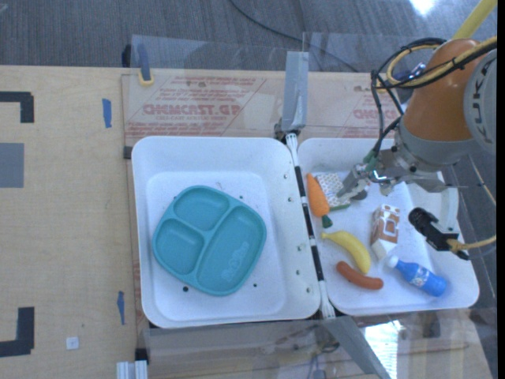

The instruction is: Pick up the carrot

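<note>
Camera view: the gripper [357, 186] is hanging over the upper middle of the right bin [347, 152], right of the frame's centre. Its jaws are pointing toward the left of the frame. Whether they are spread or pressed together cannot be told from this angle, and nothing is showing between them.

A small green-and-white patterned packet [331, 188] is lying just left of the gripper tip. The carrot [317, 197] is lying just beyond that packet, against the left wall of the right bin. Its orange body is running roughly top to bottom in the frame, and it is sitting apart from the gripper.

Below the carrot, a yellow banana [351, 248] is lying at a slant. A reddish sausage [360, 276] is lying below the banana, near the bin's lower edge. A brown-and-white carton [385, 226] is standing right of the banana, below the gripper. A blue bottle [420, 278] is lying on its side toward the lower right corner of the bin.

The arm [442, 93] is entering from the upper right of the frame, its orange band showing above the wrist.

The left bin [158, 164] is occupying the centre of the frame and is holding a teal divided plate [209, 239]. Both bins are resting on the wooden bench [63, 212].
</note>
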### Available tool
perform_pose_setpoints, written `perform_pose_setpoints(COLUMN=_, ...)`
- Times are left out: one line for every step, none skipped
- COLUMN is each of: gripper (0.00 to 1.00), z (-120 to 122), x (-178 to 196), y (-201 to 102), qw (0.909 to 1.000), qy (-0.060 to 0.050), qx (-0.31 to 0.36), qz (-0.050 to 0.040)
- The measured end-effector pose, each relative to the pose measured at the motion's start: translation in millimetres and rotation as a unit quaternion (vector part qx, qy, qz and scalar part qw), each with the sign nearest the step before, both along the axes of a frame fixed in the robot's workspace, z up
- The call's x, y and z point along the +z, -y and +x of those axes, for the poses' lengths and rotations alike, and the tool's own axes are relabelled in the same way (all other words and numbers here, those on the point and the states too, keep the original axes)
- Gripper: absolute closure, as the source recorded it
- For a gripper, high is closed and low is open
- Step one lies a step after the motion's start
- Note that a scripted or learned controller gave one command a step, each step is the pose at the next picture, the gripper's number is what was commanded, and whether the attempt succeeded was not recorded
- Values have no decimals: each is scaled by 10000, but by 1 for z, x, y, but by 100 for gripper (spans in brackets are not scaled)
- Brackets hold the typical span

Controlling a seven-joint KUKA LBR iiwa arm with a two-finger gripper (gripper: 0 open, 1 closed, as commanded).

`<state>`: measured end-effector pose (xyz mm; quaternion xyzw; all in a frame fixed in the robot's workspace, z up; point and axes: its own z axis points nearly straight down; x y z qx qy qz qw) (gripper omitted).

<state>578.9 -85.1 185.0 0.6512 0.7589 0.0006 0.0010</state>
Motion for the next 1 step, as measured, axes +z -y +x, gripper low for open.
perform_pose_setpoints(gripper=0, z=-44, x=20, y=-10, qw=9910, qy=-15, qx=1338, qz=6)
